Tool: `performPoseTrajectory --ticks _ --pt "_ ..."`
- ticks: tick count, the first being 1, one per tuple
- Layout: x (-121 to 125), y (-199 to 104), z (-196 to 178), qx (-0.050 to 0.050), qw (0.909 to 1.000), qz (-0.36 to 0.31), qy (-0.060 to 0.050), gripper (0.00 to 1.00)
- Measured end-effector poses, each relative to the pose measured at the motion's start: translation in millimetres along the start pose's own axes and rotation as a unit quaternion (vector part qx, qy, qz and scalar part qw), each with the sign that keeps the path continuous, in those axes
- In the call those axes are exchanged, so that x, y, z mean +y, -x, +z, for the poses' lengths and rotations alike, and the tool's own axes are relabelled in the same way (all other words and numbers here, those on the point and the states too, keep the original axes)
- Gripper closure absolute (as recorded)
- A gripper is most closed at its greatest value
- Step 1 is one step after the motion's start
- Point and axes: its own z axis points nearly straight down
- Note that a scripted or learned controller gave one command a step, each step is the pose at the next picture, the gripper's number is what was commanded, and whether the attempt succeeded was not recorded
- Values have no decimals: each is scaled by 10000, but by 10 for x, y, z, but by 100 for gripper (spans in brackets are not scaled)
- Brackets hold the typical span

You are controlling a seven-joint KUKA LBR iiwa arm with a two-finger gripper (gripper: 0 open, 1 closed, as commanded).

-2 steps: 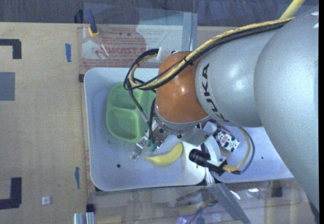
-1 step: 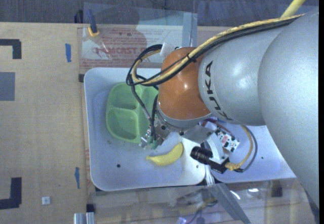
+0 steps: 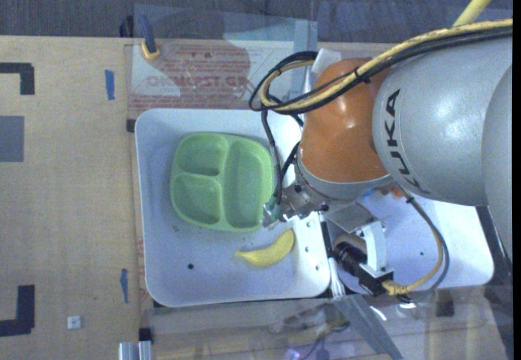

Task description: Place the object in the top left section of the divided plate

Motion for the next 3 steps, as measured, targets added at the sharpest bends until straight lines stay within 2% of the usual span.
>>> performPoseTrajectory --ticks 1,2,3 --pt "-128 217 511 9 9724 2334 -31 100" --pt "521 105 -748 -2 9742 2257 -13 100" --pt "167 104 706 4 9682 2501 -22 100"
